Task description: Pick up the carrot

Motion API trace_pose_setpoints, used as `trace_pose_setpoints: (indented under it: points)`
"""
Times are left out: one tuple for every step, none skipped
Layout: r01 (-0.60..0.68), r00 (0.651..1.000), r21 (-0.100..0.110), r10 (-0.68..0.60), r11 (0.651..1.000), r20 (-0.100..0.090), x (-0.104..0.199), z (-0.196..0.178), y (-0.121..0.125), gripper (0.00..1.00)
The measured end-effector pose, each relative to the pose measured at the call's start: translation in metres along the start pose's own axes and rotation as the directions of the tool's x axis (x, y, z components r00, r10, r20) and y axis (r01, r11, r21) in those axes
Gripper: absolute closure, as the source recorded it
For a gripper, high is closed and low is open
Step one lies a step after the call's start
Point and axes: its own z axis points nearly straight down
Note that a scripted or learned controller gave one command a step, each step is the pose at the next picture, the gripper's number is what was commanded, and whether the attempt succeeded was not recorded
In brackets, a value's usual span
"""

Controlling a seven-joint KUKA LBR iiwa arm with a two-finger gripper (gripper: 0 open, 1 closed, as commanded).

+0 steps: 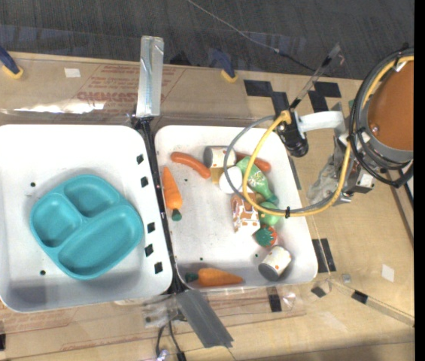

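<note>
An orange carrot [171, 189] with a green stub lies along the left wall of the right bin [212, 243]. A second carrot [217, 278] lies against that bin's front wall, green end to the left. My gripper [325, 185] hangs just past the right rim of the right bin, outside it and well to the right of both carrots. Yellow and grey cables loop from the wrist over the bin's right half and cover part of its contents.
The right bin also holds a red sausage [190, 164], a small can [216, 156], a green bottle [261, 186], a toy pack [245, 213] and a white cup [275, 262]. A teal divided plate [84, 224] sits in the left bin [9, 156].
</note>
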Motion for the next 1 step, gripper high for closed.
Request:
trace_pose_setpoints:
  points:
    - [-0.007, 1.000, -0.006, 0.007, 1.000, 0.006, 0.0023, 0.0091, 0.0039, 1.00]
